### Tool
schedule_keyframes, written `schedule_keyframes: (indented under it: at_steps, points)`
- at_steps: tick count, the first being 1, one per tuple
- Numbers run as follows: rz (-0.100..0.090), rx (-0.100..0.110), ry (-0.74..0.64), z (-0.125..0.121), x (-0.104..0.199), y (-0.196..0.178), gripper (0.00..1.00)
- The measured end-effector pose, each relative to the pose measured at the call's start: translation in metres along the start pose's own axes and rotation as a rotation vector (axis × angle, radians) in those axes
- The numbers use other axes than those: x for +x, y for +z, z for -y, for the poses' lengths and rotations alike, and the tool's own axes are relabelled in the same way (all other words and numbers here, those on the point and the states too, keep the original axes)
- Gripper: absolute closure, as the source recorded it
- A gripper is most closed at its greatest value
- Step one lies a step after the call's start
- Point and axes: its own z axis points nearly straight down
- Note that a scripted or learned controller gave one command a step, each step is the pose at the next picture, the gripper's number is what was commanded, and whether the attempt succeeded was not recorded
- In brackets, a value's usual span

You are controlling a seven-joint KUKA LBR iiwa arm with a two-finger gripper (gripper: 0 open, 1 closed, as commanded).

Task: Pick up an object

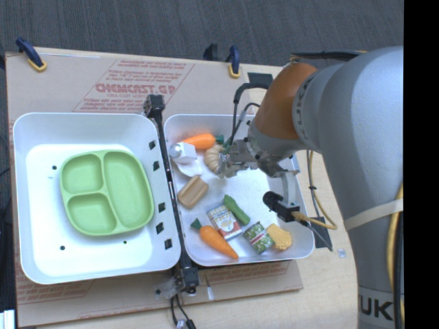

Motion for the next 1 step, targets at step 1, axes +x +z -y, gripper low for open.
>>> schedule_keyframes:
  at_steps: [1]
  points:
    - [0.001,0.0,-0.004,-0.0003,0.0001,-0.0101,1.0]
